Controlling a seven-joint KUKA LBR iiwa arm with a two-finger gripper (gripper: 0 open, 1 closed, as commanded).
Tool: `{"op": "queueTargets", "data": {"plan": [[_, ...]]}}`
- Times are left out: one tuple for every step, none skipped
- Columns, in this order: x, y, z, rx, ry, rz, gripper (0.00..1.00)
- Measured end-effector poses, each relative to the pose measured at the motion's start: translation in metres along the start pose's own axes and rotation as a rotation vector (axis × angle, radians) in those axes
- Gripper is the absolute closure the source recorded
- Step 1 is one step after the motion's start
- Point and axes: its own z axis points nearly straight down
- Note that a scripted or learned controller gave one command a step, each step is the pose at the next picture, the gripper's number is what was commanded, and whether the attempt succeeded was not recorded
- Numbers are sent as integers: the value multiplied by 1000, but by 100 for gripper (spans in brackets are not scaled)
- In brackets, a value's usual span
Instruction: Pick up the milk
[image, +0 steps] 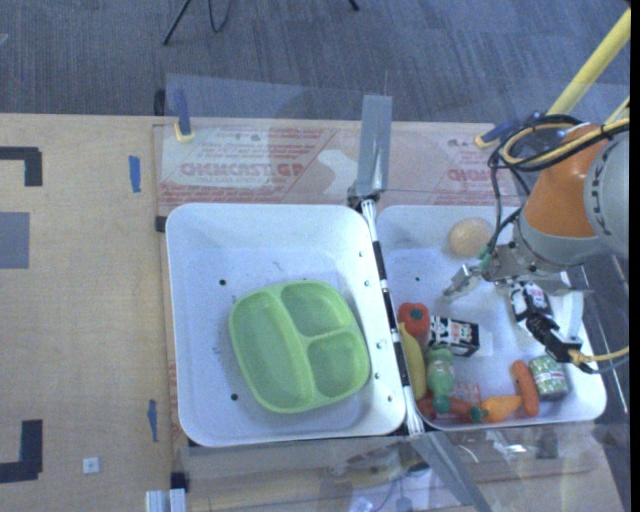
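1. End effector (478, 272) hovering in right bin (590, 400), upper middle, just under orange band of arm (565, 205); fingers hard to make out, so cannot tell whether apart or together. Nothing seen between them.
2. Milk (454, 335) lying on its side on bin floor, left of centre, below and slightly left of end effector, apart from it. Not yet grasped.
3. Neighbours crowding milk: red piece (414, 318) at its upper left, banana (412, 355) along bin's left wall, green bottle (439, 378) just below. Beige round item (467, 237) well above, carrot (525, 387) and small can (548, 377) off to the right.
4. Handling, judged: small toy-size carton, likely light and fairly stiff, flat faces, maybe slick; little risk of damage, more risk of sliding or twisting out. Best taken across the narrow width at mid-body, fingers on the two long flat sides, clear of bottle and red piece.
5. Writing: dark and white print on milk, too small to read. Red lettering on board (235, 170) behind bins, mirrored and not readable with confidence.
6. Left bin (190, 300) holding green divided plate (298, 345); worktop (80, 300) wooden.
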Motion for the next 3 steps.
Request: {"op": "queueTargets", "data": {"plan": [[37, -61, -1, 0, -1, 58, 0], [67, -105, -5, -26, -15, 214, 0], [59, -104, -17, -38, -30, 226, 100]]}}
